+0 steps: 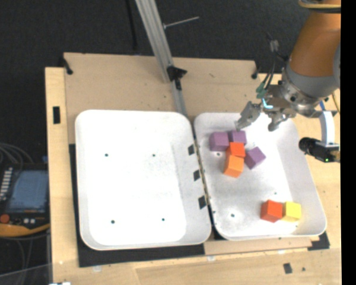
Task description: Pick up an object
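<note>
While my gripper (261,120) hovers jaws spread, empty, the purple block (238,137) at its seven o'clock touches neighbours; I judge a descent risks nudging them, spoiling the grasp.

bins (133,177) white | blocks: three purple (219,140), three orange (272,210), one yellow (293,211) | arm (316,46) grey, orange band

At the frame's upper right, the arm (313,46) shows an orange band over a grey wrist, with teal cabling.
</note>
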Controlling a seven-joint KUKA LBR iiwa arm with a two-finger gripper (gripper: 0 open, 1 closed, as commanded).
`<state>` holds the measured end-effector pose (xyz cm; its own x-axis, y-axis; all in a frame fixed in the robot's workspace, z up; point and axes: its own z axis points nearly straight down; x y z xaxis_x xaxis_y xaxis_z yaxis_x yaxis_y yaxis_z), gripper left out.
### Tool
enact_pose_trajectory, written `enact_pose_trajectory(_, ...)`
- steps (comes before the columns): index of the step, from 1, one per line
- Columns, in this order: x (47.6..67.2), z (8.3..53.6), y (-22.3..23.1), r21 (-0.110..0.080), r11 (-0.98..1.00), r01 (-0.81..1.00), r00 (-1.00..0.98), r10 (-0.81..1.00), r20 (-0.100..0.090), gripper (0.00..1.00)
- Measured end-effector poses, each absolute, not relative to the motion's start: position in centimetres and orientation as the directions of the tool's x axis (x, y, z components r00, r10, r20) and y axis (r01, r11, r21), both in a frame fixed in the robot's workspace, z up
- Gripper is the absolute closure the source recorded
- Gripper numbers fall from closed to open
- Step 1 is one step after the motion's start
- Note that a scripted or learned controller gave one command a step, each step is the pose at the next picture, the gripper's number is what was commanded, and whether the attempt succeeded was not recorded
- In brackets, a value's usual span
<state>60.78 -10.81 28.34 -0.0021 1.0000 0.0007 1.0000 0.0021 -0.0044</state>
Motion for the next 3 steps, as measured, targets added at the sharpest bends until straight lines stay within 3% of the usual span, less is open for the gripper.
enact_pose_trajectory(1,60.9,28.6,-10.8,0.001,0.002,1.000,-0.002,1.000,0.001,0.00)
enact_pose_trajectory(2,60.0,22.8,-11.4,-0.004,-0.002,1.000,0.002,1.000,-0.002,0.00)
enact_pose_trajectory(3,60.7,17.9,-10.9,-0.004,-0.003,1.000,0.003,1.000,-0.002,0.00)
